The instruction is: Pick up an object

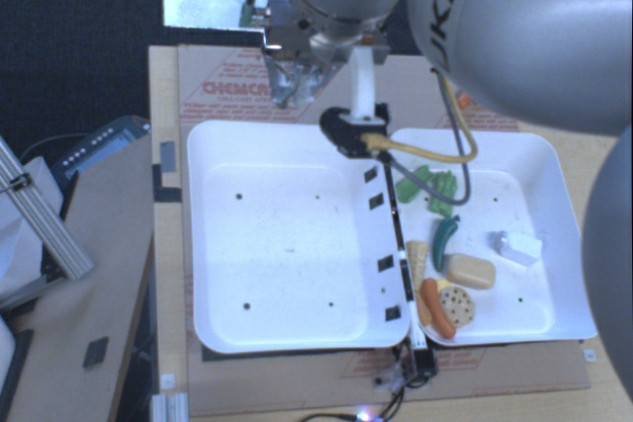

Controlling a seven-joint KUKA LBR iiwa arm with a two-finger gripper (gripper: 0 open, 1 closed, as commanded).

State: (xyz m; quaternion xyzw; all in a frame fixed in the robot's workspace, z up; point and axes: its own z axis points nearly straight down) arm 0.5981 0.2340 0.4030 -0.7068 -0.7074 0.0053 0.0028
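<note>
We see the bench, light wood top, running under everything. Flat on it lies a cardboard sheet with red print, likely a flattened box, though the lettering is too blurred to read in full. Two shallow white bins sit on the cardboard side by side, touching along their shared edge: left bin, right bin. Left of the cardboard, two small dark rectangular patches sit on the bare wood near the left bin's far-left corner. At the near edge a small dark connector with wires rests just below where the bins meet.
</note>
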